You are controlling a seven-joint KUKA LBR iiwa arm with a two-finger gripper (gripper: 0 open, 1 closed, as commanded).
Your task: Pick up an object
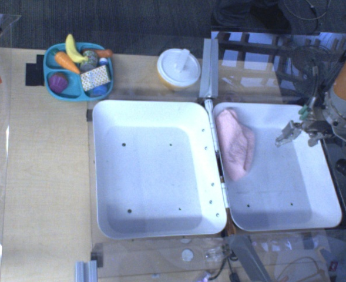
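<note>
A pink cloth lies crumpled in the right bin, against its left wall. My gripper hangs over the right bin's upper right part, reaching in from the right, well to the right of the cloth and apart from it. Nothing shows between its fingers.
The left bin sits beside the right one. Behind the bins stand a blue tray of toy food and a white lidded bowl on a yellow base. Cables and a metal frame lie behind the right bin.
</note>
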